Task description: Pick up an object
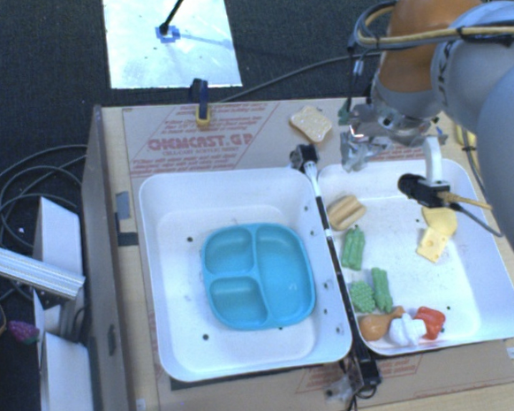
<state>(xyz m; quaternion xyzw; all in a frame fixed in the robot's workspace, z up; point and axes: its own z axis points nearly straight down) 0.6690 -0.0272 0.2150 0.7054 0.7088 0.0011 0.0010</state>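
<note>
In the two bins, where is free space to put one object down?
Right bin: bare floor between the green pieces and the cheese, running toward the right wall. Its near-left corner is crowded with food. Left bin: only margins around the blue tray.

Gripper (pixel 357 152) hangs over right bin's (pixel 493 283) far edge; blue tray (pixel 258 275) in left bin (pixel 176 251).
</note>
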